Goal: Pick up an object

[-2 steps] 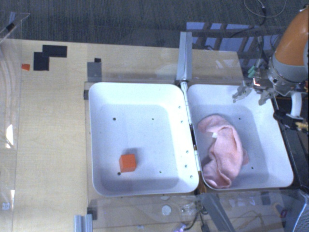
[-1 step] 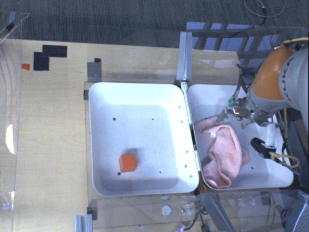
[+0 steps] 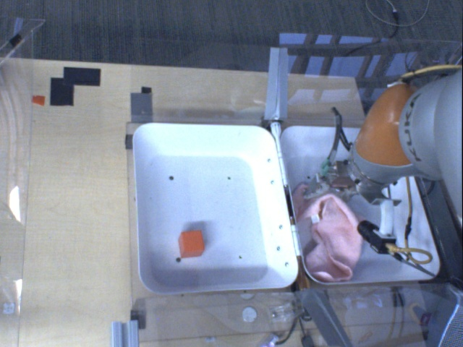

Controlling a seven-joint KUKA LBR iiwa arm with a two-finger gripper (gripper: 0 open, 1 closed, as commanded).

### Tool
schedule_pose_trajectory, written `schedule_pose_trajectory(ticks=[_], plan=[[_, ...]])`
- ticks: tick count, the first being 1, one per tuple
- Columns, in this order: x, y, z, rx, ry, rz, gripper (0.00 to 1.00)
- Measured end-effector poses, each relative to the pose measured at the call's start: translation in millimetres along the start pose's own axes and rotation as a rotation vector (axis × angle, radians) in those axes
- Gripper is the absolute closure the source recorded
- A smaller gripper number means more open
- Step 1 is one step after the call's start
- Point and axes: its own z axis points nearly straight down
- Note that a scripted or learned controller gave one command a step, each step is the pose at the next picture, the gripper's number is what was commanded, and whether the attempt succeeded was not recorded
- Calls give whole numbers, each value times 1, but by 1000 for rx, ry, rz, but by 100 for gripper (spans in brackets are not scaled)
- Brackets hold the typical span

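1. The claw [image 3: 334,184], a small 2-finger metal gripper below the grey arm's orange band [image 3: 381,137], hung low inside the right-hand shallow white plastic bin [image 3: 318,139]. It sat at the upper edge of a soft, crumpled pink cloth [image 3: 331,237]. Cables and the wrist blurred its tip, so I could not tell how it was set or whether it touched the cloth.

2. By my reading, the step in hand was the approach or descent onto the pink cloth, the nearest thing to the claw. No lift showed, and nothing could be seen clamped.

3. The next move would call for a firm pinch on a raised fold, then a straight rise clear of the bin wall. Soft fabric can slip or drag, so the grip would need to bite a bunched ridge rather than a flat patch.

4. The right-hand bin held the pink cloth, lying just below the claw and reaching toward the near rim.

5. Well to the left of the claw, beyond the shared divider, the left-hand shallow white bin [image 3: 155,147] held 1 small orange block [image 3: 192,243] near its lower left corner.
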Motion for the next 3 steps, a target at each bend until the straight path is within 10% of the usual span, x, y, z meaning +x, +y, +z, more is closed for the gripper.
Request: schedule_pose_trajectory(ticks=[1,2,3], plan=[[13,48,2,3,0,3,0],[59,26,-96,6,1,-112,0],[3,-4,-25,11,0,-182,0]])
